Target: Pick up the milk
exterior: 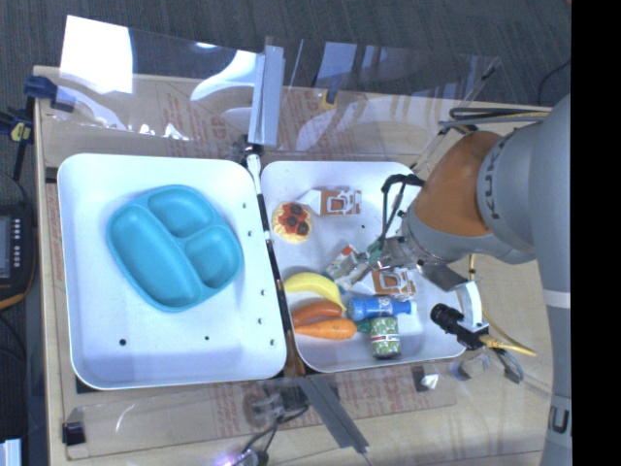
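White and brown, the milk carton lies on its side in the right bin, towards its right edge. Its long axis runs roughly left to right; which end is the top is unclear. The gripper sits just above it, and whether the claw is clenched or released cannot be told. A blue bottle lies just beside the carton, towards the near edge.

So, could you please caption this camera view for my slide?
The arm's tool hovers over the right bin near a milk carton; left bin holds a blue tray.
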Controlling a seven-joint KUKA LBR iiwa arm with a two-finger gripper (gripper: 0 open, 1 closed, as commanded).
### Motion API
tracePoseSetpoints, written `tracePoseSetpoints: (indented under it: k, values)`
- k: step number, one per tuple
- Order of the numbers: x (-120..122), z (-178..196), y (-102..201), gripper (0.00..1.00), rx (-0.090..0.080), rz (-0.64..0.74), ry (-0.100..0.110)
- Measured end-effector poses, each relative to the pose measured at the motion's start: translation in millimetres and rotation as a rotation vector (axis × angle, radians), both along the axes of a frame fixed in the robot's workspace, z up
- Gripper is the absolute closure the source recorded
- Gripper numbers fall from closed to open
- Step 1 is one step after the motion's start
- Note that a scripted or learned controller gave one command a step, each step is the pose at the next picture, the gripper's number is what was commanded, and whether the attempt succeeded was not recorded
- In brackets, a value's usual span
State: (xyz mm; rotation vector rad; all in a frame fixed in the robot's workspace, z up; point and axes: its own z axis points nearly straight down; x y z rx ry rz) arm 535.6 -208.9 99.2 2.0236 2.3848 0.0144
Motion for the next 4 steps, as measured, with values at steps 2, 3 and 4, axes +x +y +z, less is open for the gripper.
tracePoseSetpoints:
  k: [2, 3, 4]
  values:
    - [1, 11, 0, 0.0, 0.0, 0.007, -0.001]
    - [-7, -6, -1, 0.0, 0.001, 0.015, 0.015]
    - [-7, 4, 0, 1.0, 0.001, 0.019, 0.016]
